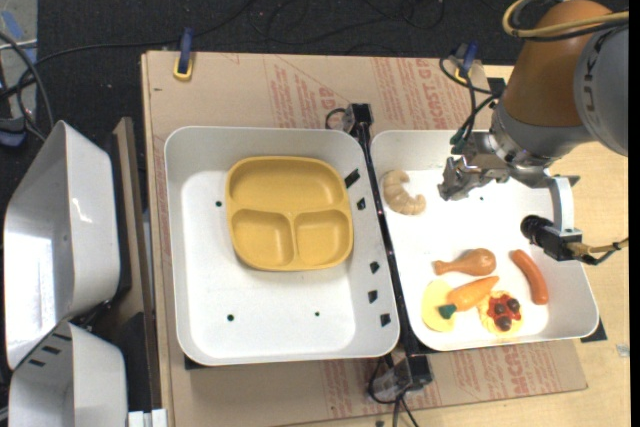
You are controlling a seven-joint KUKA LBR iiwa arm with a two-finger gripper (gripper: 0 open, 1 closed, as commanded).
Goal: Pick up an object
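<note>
The gripper (462,181), its open-or-shut state impossible to tell, hovers in the right bin (575,250) just right of the croissant (404,193), whose long axis runs top-to-bottom.

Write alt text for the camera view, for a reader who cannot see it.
The gripper hovers over the right bin, beside a croissant; a drumstick, carrot and sausage lie nearer its front. The left bin holds a yellow divided plate.
</note>
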